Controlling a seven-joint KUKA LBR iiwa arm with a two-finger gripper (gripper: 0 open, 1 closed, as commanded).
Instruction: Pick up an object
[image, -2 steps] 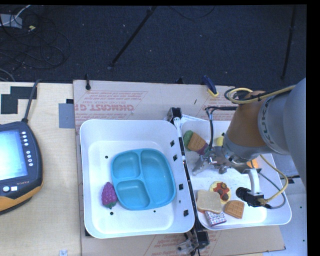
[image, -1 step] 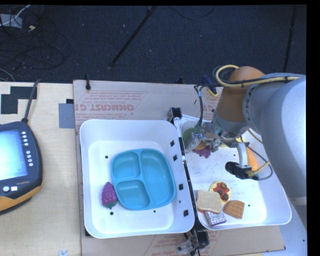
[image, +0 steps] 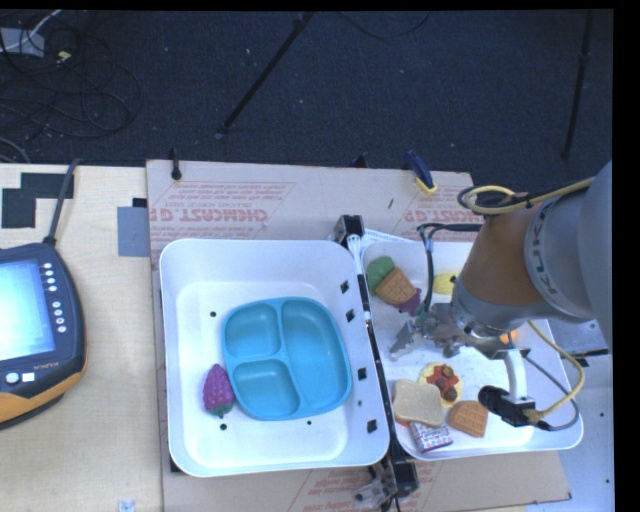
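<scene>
My gripper (image: 403, 338) hangs low over the left part of the right bin (image: 563, 437), with the arm coming in from the right. Just up and left of it lies a toy ice cream cone (image: 391, 283) with a green top. Below the gripper are a bread slice (image: 418, 403), a small pizza piece (image: 440, 380), a brown cookie (image: 468, 418) and a small printed packet (image: 432, 436). A yellow piece (image: 443, 283) peeks out behind the wrist. Nothing shows between the gripper's tips.
The left bin (image: 176, 300) holds a blue divided plate (image: 300, 352) and a purple grape toy (image: 218, 390) at the plate's left edge. A raised divider (image: 360, 330) separates the two bins. A control pendant (image: 30, 330) rests on the bench at far left.
</scene>
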